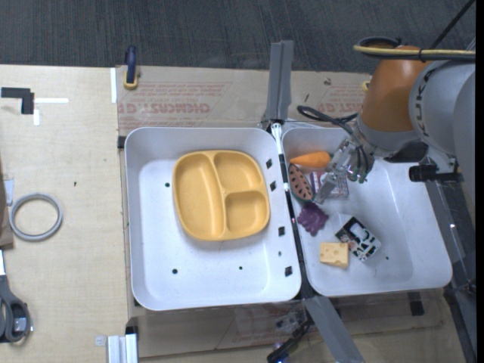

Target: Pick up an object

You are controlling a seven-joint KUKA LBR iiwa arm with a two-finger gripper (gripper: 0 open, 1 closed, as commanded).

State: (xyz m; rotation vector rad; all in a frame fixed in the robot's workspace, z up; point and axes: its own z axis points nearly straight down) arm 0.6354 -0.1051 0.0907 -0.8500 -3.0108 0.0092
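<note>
Two white bins (151, 225) are borne on the worktop; in the right one, the end effector (333, 187), aperture indiscernible, is poised beside a carrot (310, 159), judged light, rigid, best gripped mid-length.

Red printing runs along the cardboard sheet (200, 97) at the surface's far edge, behind the left bin (147, 225); it appears upside down and cannot be read.
</note>
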